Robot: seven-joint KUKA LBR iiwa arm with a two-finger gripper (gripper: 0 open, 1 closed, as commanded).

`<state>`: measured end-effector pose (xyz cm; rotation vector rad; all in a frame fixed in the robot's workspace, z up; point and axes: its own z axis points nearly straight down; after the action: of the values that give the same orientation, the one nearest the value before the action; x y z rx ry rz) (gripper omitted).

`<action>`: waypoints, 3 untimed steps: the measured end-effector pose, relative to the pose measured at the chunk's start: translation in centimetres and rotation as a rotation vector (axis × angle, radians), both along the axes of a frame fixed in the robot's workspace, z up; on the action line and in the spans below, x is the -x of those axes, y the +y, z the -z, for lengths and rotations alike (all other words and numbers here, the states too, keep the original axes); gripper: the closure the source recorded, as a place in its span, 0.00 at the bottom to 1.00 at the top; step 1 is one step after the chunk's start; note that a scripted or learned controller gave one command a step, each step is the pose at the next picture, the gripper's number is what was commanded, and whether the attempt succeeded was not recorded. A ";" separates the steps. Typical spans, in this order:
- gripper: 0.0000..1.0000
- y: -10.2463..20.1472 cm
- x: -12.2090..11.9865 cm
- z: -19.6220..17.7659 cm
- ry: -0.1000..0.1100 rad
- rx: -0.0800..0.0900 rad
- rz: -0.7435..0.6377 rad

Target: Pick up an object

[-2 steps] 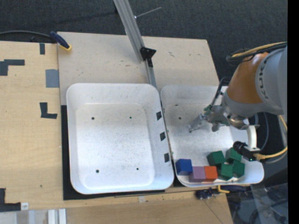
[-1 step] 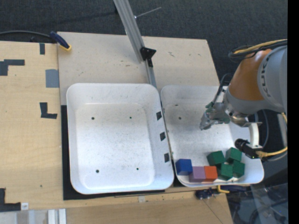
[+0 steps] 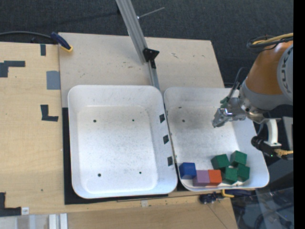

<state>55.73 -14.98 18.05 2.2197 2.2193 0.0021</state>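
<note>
Blocks clustered in the right bin's (image 3: 190,99) near corner: blue block (image 3: 187,170), purple block (image 3: 203,177), orange block (image 3: 215,176), green blocks (image 3: 231,166). Gripper (image 3: 219,119) hangs above bare floor, well short of them; jaw state indiscernible, nothing visibly held.

The pale wooden tabletop (image 3: 109,61) carries a black mat (image 3: 66,175), and on it two shallow white bins sit side by side, the left bin (image 3: 114,92) touching the right bin (image 3: 190,93). A blue-and-yellow clamp (image 3: 62,41) grips its far left corner.
</note>
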 end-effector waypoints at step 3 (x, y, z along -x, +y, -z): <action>1.00 7.2 -0.1 -6.6 0.004 -0.002 -0.007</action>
<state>55.87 -7.79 24.64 2.2151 2.2302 0.0003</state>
